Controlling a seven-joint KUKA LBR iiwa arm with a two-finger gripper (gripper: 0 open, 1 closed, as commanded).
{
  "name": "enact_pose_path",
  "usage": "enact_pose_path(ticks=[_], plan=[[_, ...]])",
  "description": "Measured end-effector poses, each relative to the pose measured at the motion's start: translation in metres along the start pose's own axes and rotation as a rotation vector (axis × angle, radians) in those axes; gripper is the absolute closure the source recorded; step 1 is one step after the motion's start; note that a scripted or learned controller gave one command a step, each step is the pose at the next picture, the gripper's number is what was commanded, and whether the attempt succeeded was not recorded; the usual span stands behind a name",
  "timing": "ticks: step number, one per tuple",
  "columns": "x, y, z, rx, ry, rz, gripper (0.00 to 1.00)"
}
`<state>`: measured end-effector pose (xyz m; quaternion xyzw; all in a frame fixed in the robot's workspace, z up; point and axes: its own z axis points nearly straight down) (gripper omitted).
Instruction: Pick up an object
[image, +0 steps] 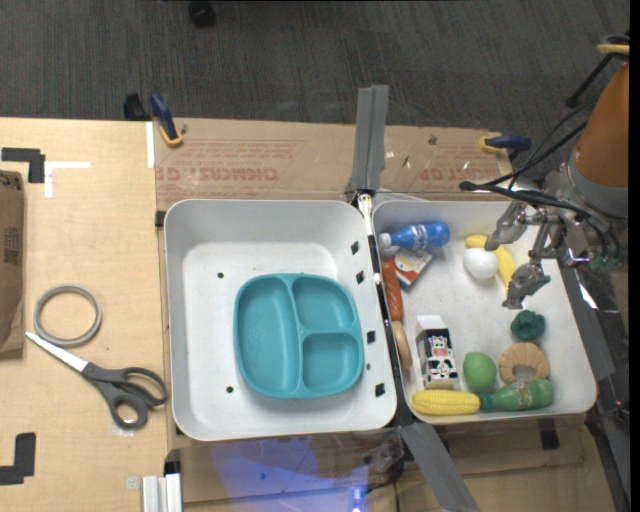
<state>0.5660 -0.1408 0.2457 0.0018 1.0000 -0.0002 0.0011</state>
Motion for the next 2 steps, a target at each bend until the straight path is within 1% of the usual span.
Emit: enact_pose_path(ticks=[1, 2], plan=[[0.016, 0.039, 0.134, 0.005, -0.016, -0.095, 0.0], [0.031, 0.038, 0.138, 0.008, -0.038, -0.055, 0.0]])
